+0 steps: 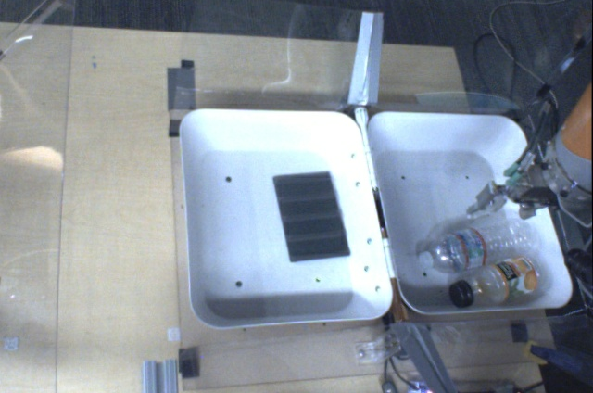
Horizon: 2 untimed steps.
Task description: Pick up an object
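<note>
A clear plastic water bottle [474,246] with a blue-and-red label lies on its side in the right bin [435,150]. Just in front of it lies a smaller bottle [493,282] with a black cap and an orange label, near the bin's front wall. A dark ribbed rectangular block [312,216] lies flat in the middle of the left bin [213,196]. My gripper [507,201] hangs over the right side of the right bin, just above and behind the clear bottle. Its fingers [484,198] are spread open with nothing between them.
The arm's orange band [576,136] comes in at the right edge, over the right bin's rim. A metal upright [365,67] stands behind the seam between the bins. Cables [537,20] hang at the back right.
</note>
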Tool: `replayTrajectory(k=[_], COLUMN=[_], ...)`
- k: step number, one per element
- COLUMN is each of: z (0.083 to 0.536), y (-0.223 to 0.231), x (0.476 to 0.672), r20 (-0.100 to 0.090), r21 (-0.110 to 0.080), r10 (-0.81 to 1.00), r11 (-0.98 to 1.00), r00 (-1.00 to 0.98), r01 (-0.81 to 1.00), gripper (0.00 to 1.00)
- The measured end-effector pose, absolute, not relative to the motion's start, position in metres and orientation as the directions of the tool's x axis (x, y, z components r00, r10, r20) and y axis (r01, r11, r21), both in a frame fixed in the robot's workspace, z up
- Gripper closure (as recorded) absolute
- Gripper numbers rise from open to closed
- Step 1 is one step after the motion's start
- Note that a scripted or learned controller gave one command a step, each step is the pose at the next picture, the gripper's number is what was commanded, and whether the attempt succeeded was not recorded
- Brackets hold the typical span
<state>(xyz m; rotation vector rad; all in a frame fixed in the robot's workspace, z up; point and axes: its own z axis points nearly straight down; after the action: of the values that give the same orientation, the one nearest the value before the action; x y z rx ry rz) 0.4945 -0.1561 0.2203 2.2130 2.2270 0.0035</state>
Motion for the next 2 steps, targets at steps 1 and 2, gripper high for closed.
replayTrajectory(k=[1, 2], z=[0.090, 0.102], y=[-0.165, -0.164], x=[0.493, 0.496], r20=[-0.006, -0.007], r21=[0.020, 0.028], r10=[0.996, 0.996], r11=[0.088, 0.089], r00=[-0.088, -0.089], r01=[0.996, 0.996], gripper=[0.00, 1.00])
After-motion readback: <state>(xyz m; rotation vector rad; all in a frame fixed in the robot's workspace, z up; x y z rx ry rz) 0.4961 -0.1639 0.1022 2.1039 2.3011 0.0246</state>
